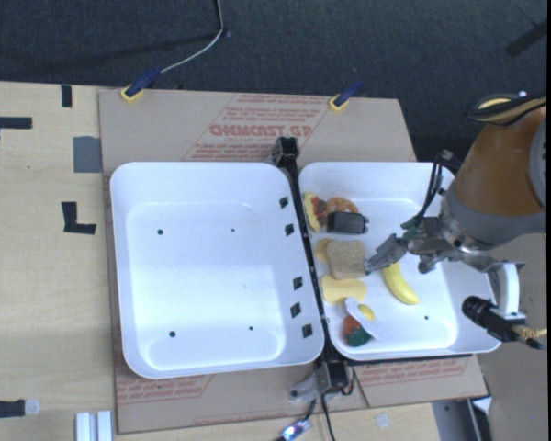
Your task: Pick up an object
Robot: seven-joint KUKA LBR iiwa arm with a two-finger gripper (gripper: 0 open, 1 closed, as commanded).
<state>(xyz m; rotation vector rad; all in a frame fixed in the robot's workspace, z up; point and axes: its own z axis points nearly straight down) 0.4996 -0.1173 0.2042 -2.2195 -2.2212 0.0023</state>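
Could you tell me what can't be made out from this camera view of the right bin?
- Gripper: fingers too small and blurred to read.
- Banana: its upper end hidden under the gripper.
- Small items near the bin's front edge: too blurred to identify.
- Arm: cut off by the frame's right side.

We see the objects heaped along the left side of the right bin (441, 343). A banana (401, 285) lies apart, on its side, yellow and curved. Beside it a tan sponge (345, 258) lies flat, a black block (346, 221) above it, a yellow piece (342, 288) below, and small red and green bits (354, 331) nearest us (too small to name).
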